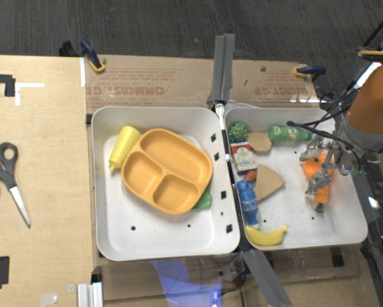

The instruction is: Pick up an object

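My gripper hangs low over the right side of the right bin, below the arm's orange band. An orange toy piece sits right against the gripper, and an orange carrot-like piece with a green tip lies just below it. Whether either one is gripped is unclear. Further left in this bin lie a tan wedge, a round tan cookie, a green bottle, broccoli, a small carton, a blue bottle and a banana.
The left bin holds an orange divided plate, a yellow squeeze bottle and a green item peeking from under the plate. Scissors lie on the wooden bench at the left. Cables hang near the wrist.
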You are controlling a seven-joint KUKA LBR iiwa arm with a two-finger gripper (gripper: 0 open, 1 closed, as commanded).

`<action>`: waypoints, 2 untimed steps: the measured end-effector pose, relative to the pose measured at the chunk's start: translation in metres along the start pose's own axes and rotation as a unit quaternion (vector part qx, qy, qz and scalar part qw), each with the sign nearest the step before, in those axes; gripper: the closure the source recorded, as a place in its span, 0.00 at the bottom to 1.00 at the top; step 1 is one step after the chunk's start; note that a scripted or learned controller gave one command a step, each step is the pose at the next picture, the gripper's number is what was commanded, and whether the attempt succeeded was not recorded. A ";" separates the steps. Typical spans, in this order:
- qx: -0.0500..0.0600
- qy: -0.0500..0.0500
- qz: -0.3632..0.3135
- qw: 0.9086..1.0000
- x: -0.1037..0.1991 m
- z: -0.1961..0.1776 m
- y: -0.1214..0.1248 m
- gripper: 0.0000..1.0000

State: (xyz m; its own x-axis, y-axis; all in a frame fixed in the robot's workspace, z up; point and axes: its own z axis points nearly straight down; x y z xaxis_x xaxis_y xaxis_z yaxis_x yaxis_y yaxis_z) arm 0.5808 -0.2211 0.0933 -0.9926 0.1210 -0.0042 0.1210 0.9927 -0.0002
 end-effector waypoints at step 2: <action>-0.002 0.001 0.082 0.997 0.054 0.001 -0.004 0.00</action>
State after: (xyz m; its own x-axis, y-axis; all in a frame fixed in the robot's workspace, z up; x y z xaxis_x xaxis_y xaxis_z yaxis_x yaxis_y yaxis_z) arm 0.5270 -0.2182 0.0924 -0.9594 0.2820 -0.0019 0.2820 0.9594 0.0036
